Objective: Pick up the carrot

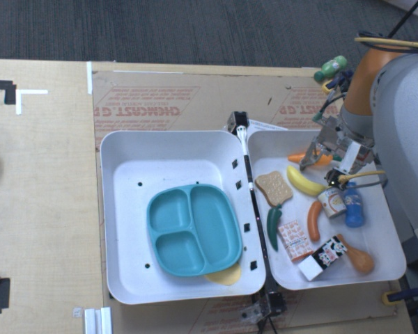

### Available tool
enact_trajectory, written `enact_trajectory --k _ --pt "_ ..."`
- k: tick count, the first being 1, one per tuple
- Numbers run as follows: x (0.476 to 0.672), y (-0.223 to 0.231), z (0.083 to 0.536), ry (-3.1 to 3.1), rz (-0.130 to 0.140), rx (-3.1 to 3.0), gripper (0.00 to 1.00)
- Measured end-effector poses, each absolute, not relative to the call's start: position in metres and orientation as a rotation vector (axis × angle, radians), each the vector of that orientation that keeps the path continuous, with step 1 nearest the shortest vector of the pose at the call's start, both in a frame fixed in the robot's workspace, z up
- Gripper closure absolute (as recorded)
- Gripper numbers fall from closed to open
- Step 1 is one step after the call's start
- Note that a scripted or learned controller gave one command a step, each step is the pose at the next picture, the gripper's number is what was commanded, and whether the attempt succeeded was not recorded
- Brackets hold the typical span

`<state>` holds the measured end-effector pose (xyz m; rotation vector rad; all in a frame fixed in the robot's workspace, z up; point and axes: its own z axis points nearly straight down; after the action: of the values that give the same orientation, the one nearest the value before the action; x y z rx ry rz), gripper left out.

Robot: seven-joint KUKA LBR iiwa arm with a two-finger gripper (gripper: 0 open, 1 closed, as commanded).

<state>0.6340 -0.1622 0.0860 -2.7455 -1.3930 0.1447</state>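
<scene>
The carrot (299,159) is a small orange piece lying near the back of the right bin (386,207), just above a yellow banana (305,181). My gripper (325,163) reaches in from the right and sits low over the carrot's right end. Its fingers stand open, one on each side of the carrot, and orange shows between them. The carrot's left tip pokes out past the gripper; the rest is partly hidden by it.
Also in the right bin are a bread slice (274,186), green pepper (274,225), sausage (314,218), blue bottle (354,209), small cartons (324,256) and a pink box (292,239). In the left bin (125,165) lies a teal divided plate (194,228).
</scene>
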Motion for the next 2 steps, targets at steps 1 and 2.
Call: enact_trajectory --k 1,2 --pt "0.637 -0.158 0.086 -1.216 0.165 -2.812 0.00" --pt "0.625 -0.157 0.087 -1.017 0.109 -2.901 0.00"
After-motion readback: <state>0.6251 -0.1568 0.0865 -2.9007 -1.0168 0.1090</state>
